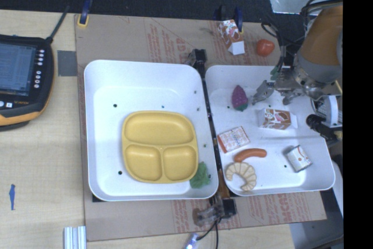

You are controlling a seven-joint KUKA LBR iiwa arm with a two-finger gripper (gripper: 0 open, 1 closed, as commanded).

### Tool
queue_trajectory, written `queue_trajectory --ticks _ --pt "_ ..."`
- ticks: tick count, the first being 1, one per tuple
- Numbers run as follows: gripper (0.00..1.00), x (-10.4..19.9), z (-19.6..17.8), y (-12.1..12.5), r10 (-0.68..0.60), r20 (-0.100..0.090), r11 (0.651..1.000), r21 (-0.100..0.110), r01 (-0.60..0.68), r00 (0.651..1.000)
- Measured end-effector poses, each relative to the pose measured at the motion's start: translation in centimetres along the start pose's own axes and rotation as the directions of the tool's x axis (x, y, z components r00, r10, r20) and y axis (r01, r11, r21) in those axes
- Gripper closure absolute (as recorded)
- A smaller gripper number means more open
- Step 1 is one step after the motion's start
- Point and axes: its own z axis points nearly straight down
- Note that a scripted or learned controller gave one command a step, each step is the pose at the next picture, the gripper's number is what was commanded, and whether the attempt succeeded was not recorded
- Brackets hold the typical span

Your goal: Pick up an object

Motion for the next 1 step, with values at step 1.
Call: queue_trajectory --ticks 1 --pt "0.00 0.95 4.02 -4.83 -0.002 0.008 1.000 -0.021 0.002 1.000"
